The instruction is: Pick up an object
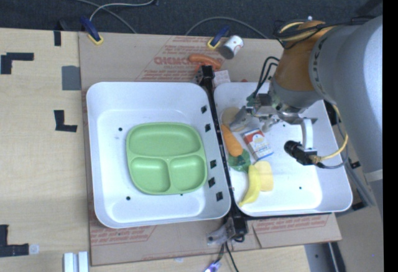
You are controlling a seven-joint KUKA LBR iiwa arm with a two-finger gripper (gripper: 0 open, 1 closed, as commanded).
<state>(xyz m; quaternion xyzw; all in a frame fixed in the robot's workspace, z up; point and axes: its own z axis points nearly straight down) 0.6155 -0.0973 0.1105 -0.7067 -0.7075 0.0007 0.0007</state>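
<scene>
Toy food, our target, lies in the right bin (323, 199) beside the divider: a carrot (232, 140), a banana (257, 181) and a small red-and-blue packet (257, 144). We see the gripper (249, 112) low above the carrot, its grasp impossible to judge; nothing looks lifted, so the pick remains. Left of that bin, a green divided plate (166, 158) sits in the left bin (102, 140) on the cardboard-covered bench (124, 59).

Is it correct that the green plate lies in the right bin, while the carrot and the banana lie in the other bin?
Not quite. The camera view shows the green plate in the left bin, not the right one. The carrot and the banana do lie in the other bin, the right bin.
</scene>
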